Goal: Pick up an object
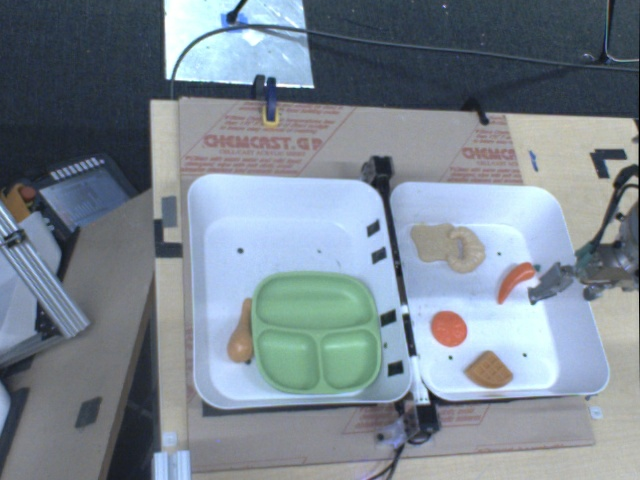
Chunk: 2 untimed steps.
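Left bin [215, 208], white and shallow, centre-left of frame: holds a green three-compartment plate [316, 330] at its lower right, one long compartment above two smaller ones; a tan pear-shaped toy [241, 334] lies just beside the plate's left edge, narrow end up.

Right bin [560, 218], white and shallow, centre-right of frame: four small items.
- Beige flat piece with a ring-shaped pastry [451, 245] resting on its right end; upper left of the bin.
- Orange-red disc [449, 328]; round, flat, lower left-centre of the bin.
- Tan waffle-textured wedge [489, 370]; near the bin's lower edge, below and right of the disc.
- Red-orange chilli pepper [515, 280]; slim, curved, tapering, lying at a slant with its upper end toward the right; mid-right of the bin.

Gripper [545, 286], grey, entering from the right edge of the frame at mid-height: its tip sits over the right bin's floor, just right of the chilli pepper and very near the pepper's upper end; whether they touch cannot be told; nothing is seen between the fingers, and whether they are spread or closed cannot be told; the disc and the wedge lie to its lower left, apart from it.
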Tool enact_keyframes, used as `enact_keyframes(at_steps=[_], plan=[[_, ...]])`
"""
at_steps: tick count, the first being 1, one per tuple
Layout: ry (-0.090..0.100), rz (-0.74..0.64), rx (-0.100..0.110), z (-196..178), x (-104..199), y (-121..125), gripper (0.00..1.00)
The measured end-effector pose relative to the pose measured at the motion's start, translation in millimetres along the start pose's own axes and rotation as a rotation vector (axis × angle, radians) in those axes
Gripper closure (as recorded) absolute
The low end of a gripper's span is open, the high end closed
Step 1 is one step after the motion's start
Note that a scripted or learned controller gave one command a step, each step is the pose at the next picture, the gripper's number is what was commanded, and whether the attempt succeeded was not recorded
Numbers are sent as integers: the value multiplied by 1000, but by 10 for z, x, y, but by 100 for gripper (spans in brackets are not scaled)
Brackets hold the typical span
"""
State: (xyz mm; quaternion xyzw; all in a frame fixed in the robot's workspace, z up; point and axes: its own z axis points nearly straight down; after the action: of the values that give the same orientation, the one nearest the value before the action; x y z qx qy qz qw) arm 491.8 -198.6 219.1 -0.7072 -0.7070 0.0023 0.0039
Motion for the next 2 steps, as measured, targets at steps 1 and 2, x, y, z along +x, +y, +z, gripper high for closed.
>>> enact_keyframes(at_steps=[1,2], plan=[[-3,-4,-10,-52,4,27,0],[-1,-2,-6,560,61,39,0]])
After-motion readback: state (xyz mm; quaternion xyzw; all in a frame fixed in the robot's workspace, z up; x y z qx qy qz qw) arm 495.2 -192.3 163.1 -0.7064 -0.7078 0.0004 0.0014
